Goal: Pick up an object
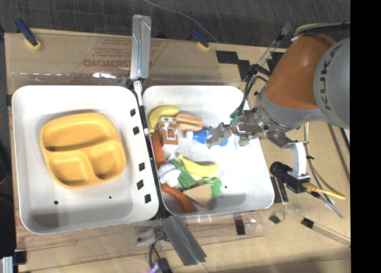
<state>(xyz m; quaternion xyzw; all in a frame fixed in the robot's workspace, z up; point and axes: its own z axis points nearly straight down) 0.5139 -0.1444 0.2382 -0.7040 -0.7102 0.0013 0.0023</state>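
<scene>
1. At the desk's left, the left bin [24,165] carries a yellow divided tray [83,147]; I have no business there.
2. In the right bin [253,188], toy food crowds the wall beside the left bin: a banana [162,113] and a hot dog [189,122] toward the far edge, and a second banana [199,167] over green pieces [186,179] toward the near edge.
3. My claw [229,130] hangs over the middle of the right bin with a small blue object [217,138] at its tip. I cannot tell whether it is clenched on that piece or merely touching it.
4. To do this well, I judge I should confirm a firm grip, then rise straight and slowly.
5. The bin's floor toward the desk's right edge lies bare, so there is room on that side; the pile to the left is the snag risk.
</scene>
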